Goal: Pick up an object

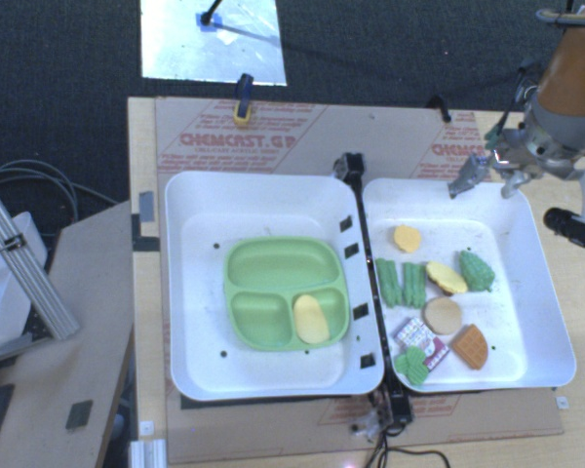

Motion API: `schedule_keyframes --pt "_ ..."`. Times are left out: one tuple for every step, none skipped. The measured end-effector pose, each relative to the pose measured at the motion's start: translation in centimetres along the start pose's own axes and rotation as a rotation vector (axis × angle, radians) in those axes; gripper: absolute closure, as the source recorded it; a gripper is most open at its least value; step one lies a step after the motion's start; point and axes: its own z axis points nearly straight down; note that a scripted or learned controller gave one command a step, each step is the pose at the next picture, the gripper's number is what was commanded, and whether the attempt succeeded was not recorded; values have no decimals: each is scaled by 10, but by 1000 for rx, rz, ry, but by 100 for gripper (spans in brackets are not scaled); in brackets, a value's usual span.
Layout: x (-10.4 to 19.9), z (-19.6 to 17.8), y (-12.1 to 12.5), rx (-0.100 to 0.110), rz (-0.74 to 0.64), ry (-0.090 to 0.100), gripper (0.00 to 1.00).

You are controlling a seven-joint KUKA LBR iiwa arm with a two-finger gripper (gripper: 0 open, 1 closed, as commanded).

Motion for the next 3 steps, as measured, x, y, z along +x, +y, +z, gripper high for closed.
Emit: schedule_keyframes --pt "37 -20 -72 4 1 2 0" --pt "105 42 -136 10 -5 4 0" --pt "214 39 -164 4 -13 6 0"
